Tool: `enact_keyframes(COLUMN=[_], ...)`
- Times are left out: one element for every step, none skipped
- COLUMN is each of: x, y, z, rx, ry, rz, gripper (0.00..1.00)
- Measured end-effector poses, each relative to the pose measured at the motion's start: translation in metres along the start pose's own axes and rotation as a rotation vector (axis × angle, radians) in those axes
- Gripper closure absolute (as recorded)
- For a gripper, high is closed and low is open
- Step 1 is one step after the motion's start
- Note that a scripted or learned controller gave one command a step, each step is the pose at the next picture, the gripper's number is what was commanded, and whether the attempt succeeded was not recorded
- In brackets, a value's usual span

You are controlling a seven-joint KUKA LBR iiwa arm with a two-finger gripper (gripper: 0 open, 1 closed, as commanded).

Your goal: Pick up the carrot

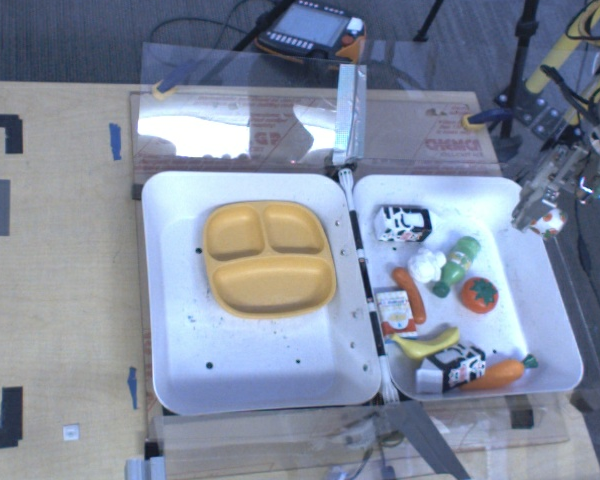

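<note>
Orange plastic carrot with green top (pixel 500 372) lying at near right corner of right white bin (pixel 555 298), touching black-and-white carton (pixel 452 366). Gripper (pixel 536 211) parked over far right rim, well apart; finger opening impossible to tell, nothing visibly held.

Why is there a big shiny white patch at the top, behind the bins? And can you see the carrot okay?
In the camera view, the white patch is light glaring off the clear panel behind the bins; the carrot in the right bin is evenly lit and fairly sharp, while the gripper at the right looks a bit blurry.
</note>
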State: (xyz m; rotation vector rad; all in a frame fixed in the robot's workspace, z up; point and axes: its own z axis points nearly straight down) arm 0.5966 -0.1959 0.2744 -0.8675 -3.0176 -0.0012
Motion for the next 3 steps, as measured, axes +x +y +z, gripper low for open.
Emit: enact_keyframes(x=[-0.01, -0.061, -0.039], y=[-0.027, 0.024, -0.009], z=[-0.041, 0.044, -0.066], rx=[-0.001, -0.002, -0.001], ry=[-0.008, -0.007, -0.008], rz=[0.316, 0.029, 0.27], gripper=[1.0, 1.0, 1.0])
